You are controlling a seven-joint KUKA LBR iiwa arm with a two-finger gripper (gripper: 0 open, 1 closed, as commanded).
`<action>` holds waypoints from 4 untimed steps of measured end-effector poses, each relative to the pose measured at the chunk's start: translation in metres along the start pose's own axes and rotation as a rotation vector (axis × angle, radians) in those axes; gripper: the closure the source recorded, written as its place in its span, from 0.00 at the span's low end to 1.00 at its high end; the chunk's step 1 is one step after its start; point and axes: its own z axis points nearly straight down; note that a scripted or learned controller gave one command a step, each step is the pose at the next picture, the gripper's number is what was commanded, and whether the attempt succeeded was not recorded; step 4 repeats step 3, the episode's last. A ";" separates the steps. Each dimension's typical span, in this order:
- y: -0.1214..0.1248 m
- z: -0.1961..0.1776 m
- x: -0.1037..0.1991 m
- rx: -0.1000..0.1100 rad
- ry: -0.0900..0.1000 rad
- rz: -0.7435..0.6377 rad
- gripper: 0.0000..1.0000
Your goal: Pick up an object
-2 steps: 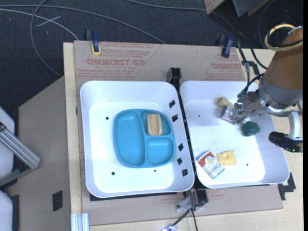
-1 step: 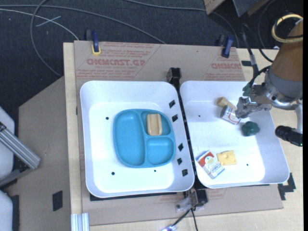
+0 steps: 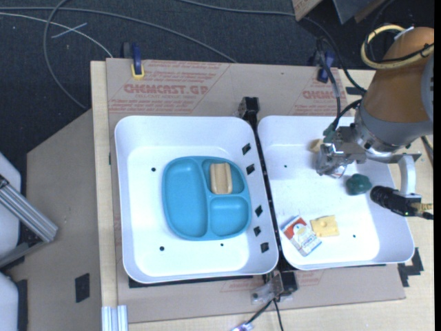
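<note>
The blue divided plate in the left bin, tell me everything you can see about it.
The blue divided plate is a rounded, smooth, plastic-looking tray with three compartments: one long section along its left side and two smaller ones on its right. It lies flat near the middle of the left white bin, resting on the bin floor. A tan, block-shaped piece sits in the upper right compartment; the other two compartments hold nothing. The plate looks whole and clean.

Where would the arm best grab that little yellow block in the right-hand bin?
Probably straight down from above, closing across the two opposite flat sides of the yellow block. It lies flat on the right bin floor. The red and white packet sits close on its left, so fingers fit better along its other two sides.
</note>
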 end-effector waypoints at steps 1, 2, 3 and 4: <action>-0.005 -0.009 0.055 -0.001 0.000 -0.001 1.00; -0.010 -0.004 0.115 0.000 -0.001 0.000 1.00; 0.000 -0.013 0.170 -0.004 0.000 -0.001 1.00; 0.000 -0.013 0.170 -0.004 0.000 -0.001 1.00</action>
